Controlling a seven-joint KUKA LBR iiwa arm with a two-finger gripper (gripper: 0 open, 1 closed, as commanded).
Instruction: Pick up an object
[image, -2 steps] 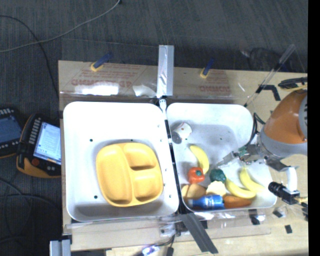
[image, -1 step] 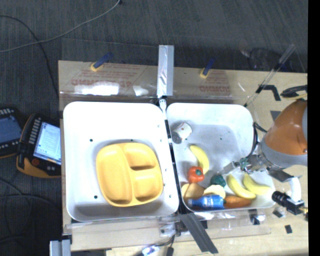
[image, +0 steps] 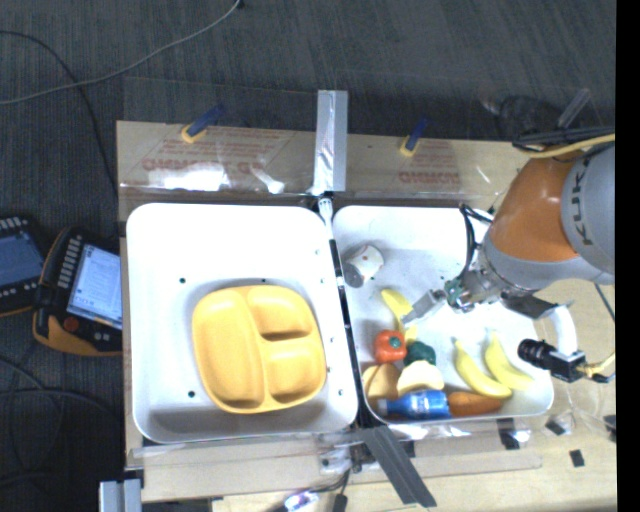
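Note:
The right bin (image: 420, 235) holds several objects. A small yellow banana-like piece (image: 395, 301) lies near the bin's middle, and my gripper (image: 414, 311) sits right beside it, reaching in from the right. Just below are a red tomato (image: 390, 346) and a dark green item (image: 421, 352). Two yellow bananas (image: 478, 370) lie at the lower right. A blue bottle (image: 418, 405) and an orange carrot (image: 477, 403) rest along the front wall. A white cup (image: 364, 262) lies at the upper left. I see nothing held in the gripper.
The left bin (image: 160, 240) carries a yellow divided plate (image: 261, 346). A white and yellow item (image: 420, 377) and a tan piece (image: 374, 381) crowd the right bin's front. A handheld controller (image: 80, 295) lies off the bench at left.

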